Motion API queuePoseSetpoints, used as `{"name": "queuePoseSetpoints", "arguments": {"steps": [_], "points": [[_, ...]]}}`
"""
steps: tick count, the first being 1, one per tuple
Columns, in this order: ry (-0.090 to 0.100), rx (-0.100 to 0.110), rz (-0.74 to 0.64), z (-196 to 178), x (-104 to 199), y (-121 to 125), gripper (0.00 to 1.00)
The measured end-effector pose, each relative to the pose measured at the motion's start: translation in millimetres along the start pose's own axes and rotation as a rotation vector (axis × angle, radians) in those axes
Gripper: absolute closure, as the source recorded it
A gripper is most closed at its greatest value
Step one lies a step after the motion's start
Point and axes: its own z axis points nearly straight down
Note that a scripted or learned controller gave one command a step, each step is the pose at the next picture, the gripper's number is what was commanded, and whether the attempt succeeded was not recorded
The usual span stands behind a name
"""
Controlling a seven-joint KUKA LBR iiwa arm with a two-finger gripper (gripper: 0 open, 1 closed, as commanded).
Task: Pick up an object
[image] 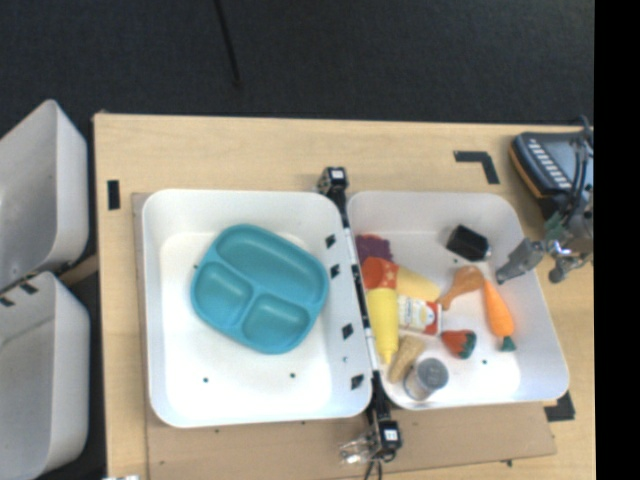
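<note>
Left shallow white bin (180,388): one teal plastic divided tray (260,288), lying flat. Right shallow white bin (535,363): orange toy carrot (497,311) near the right wall; small black block (467,241); yellow plastic bottle (383,324) along the divider; grey round cap (431,375); red strawberry toy (460,343). Metal two-finger gripper (530,258): at the right bin's right edge, above the carrot, grasping nothing; claw state cannot be told
</note>
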Motion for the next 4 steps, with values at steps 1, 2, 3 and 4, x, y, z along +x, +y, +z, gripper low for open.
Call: {"name": "queuePoseSetpoints", "arguments": {"steps": [1, 2, 3, 4], "points": [[-0.002, -0.007, -0.002, -3.7, 0.1, 1.6, 0.00], [-0.002, -0.004, 0.000, 39.0, -4.6, 1.3, 0.00], [-0.002, -0.004, 0.001, 86.9, 0.8, -5.5, 0.00], [-0.002, -0.004, 0.003, 130.2, 2.5, -1.5, 0.00]]}}
